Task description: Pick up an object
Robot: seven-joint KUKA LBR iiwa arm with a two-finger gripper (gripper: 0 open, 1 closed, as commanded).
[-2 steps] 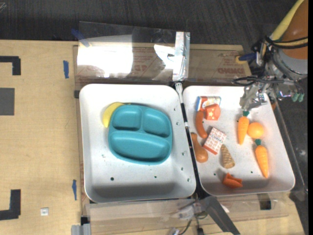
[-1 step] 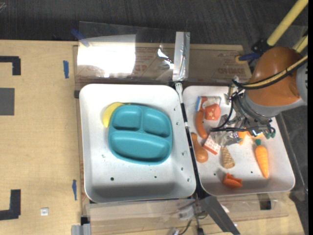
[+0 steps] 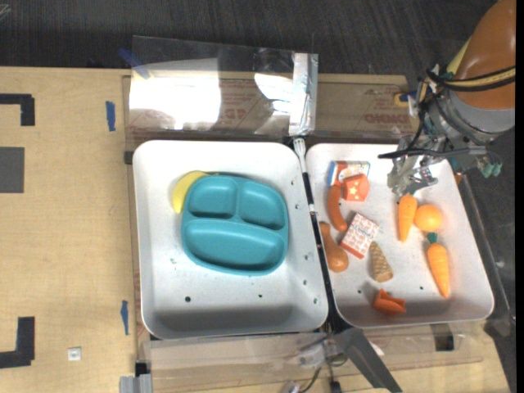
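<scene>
The desk (image 3: 57,244) fills the left and middle of the frame, a pale wooden surface with black tape marks along its left edge. On it sit two shallow white bins side by side. The left bin (image 3: 155,301) takes the centre of the frame and holds a teal divided plate (image 3: 234,223), with a yellow object (image 3: 183,188) peeking out from under the plate's upper left edge.

The right bin (image 3: 471,293) lies at centre right and carries the small toy foods. The arm (image 3: 490,56) — grey with an orange band — enters at the upper right corner, and its hand (image 3: 409,174) hangs over the bin's upper right part, just above an upright carrot (image 3: 406,216); whether the hand is open or closed cannot be told, and nothing shows between its tips.

Touching the carrot's right side is an orange (image 3: 428,218), and below that a second carrot (image 3: 439,268). Toward the bin's left wall lie a red sausage (image 3: 335,207), a red-and-white carton (image 3: 354,182), a patterned box (image 3: 359,235), a brown bread piece (image 3: 334,253), a waffle cone (image 3: 379,262) and — nearest the bottom edge — a small orange piece (image 3: 390,303).
</scene>
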